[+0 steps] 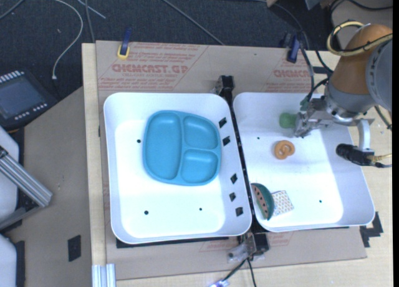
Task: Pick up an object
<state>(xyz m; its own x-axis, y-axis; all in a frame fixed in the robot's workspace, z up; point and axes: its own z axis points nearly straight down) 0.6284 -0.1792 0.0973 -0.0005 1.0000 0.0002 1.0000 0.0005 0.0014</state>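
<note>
The right bin [324, 179] holds three things. A small green object [287, 120] lies near its back. An orange ring-shaped piece [284, 150] rests a little nearer the front. A watermelon-slice toy with a checkered piece [269, 201] leans against the bin's front left wall. My gripper [303, 127] hangs low over the back of the right bin, just right of the green object and above right of the orange piece. Nothing shows between its fingers.
The left bin [124, 192] carries a blue divided plate [182, 147]. A row of black clips runs along the divider between the bins [233, 161]. Cables lie on the dark floor behind the bench.
</note>
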